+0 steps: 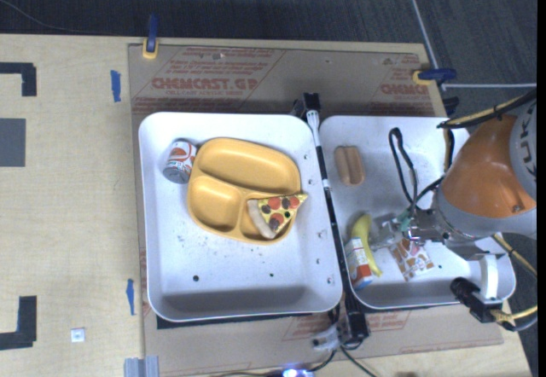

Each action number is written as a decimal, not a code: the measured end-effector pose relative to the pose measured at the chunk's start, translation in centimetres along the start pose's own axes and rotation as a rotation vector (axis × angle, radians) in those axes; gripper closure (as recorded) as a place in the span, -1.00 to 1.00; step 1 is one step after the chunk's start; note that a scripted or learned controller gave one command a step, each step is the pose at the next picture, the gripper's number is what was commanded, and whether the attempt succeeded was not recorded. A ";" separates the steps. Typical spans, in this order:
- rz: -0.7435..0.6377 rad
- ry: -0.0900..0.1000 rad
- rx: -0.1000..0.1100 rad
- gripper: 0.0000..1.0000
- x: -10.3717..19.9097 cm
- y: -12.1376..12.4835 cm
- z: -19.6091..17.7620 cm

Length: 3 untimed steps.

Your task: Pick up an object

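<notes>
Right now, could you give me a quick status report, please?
Claw low in right bin. Banana just left of it. Small packet beside it.

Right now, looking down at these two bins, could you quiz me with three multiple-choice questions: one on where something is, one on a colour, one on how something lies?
1. Where is the pizza slice?
A. On the yellow tray in the left bin
B. In the right bin beside the banana
C. On the floor

2. What colour is the band on the arm?
A. Blue
B. Orange
C. Green

3. How does the can lie?
A. Stacked on the hot dog
B. On its side beside the tray
C. On the cardboard

Answers: 1 A, it rests in a tray compartment. 2 B, the band is plainly orange. 3 B, it lies at the tray's upper-left corner.
</notes>
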<state>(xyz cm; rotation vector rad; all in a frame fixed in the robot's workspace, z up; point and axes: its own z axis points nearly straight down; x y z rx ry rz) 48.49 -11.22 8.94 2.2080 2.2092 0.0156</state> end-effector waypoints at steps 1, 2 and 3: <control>0.005 -0.008 -0.007 1.00 -0.4 0.1 -1.1; -0.001 0.006 0.019 1.00 8.5 -0.3 -9.6; -0.001 0.005 0.015 1.00 12.5 -0.2 -10.7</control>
